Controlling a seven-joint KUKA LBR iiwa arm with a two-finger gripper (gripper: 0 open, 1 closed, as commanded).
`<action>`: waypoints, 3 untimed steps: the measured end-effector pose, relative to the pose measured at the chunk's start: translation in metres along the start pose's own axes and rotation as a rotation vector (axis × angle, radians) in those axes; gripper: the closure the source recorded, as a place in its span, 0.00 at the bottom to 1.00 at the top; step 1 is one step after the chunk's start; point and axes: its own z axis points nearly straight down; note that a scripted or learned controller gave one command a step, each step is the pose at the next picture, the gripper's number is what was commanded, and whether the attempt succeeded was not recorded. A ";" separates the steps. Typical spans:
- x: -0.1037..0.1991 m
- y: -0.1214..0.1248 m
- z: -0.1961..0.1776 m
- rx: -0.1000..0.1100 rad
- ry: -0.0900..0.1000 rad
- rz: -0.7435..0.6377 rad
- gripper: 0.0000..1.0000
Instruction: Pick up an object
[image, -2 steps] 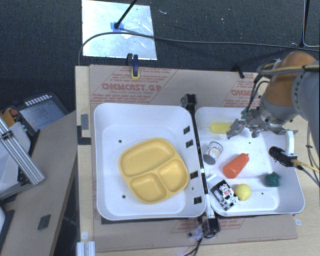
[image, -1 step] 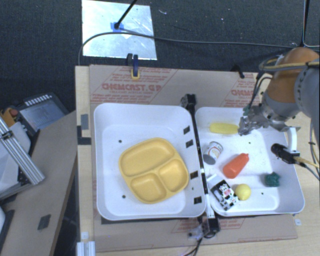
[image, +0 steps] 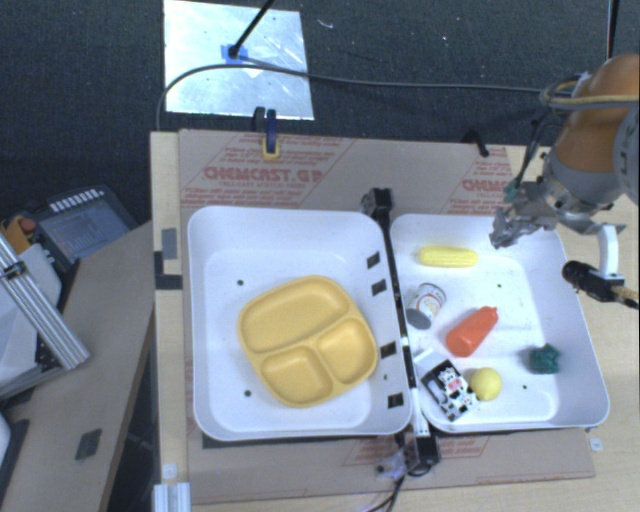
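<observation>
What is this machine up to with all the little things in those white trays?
A robot arm reaches in from the right, and its hand hangs over the far end of the right tray, with nothing in it. That tray holds a corn cob, a small can, an orange bottle, a lemon, a green lump and a black-and-white box. The left tray holds a yellow divided plate.

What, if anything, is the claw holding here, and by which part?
Nothing. The claw hangs over the right bin's far edge, nothing between its fingers; the corn cob lies apart from it.
</observation>
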 end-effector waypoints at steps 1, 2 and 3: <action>0.000 0.001 -0.019 0.003 0.001 0.000 1.00; 0.052 -0.005 -0.015 0.007 0.003 -0.004 1.00; 0.108 -0.022 -0.029 0.007 0.004 -0.006 1.00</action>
